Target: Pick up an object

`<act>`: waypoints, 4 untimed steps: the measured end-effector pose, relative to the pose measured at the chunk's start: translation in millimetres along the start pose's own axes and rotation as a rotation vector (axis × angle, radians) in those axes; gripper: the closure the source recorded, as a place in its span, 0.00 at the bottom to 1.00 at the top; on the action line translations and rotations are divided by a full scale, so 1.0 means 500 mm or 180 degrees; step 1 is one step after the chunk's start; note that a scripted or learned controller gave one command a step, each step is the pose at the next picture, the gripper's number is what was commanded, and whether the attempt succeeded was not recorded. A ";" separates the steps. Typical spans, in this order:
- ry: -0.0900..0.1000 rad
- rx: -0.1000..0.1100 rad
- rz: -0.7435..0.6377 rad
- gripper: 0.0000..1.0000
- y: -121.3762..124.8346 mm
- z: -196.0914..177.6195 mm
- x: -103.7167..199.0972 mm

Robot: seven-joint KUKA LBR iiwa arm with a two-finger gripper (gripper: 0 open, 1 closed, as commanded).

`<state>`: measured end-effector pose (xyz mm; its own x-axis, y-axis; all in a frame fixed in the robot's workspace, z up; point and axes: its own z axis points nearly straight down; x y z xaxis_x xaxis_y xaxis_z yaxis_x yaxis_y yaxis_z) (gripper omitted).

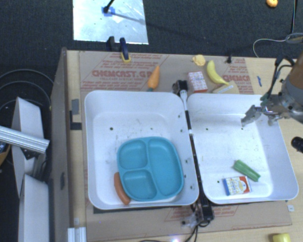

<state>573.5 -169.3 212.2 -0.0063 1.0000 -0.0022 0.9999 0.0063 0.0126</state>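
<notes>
My gripper (260, 116) hangs over the far right part of the right bin (288, 185), open with nothing between its fingers. A green pickle-like piece (246, 170) lies near that bin's front right. Just in front of it sits a small white, blue and red box (237, 185). The gripper is well behind both, apart from them. In the left bin (98, 135) lies a blue divided plate (150, 168), with an orange sausage (120, 188) along its front left edge.
Behind the bins on the cardboard lie a carrot (153, 77), a small pink box (197, 81), a banana (214, 73) and a yellow piece (199, 60). A black clip (181, 87) sits where the bins meet at the back. The arm's cables (272, 44) loop at the far right.
</notes>
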 end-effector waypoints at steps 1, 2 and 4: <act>0.0010 0.0057 0.0027 0.00 -0.091 0.144 -0.040; 0.0011 0.0047 0.0020 0.00 -0.179 0.138 -0.001; -0.0010 0.0003 0.0001 0.00 0.018 0.253 -0.022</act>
<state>584.3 -180.4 85.9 -0.0060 1.0000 -0.0053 0.9999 0.0061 0.0115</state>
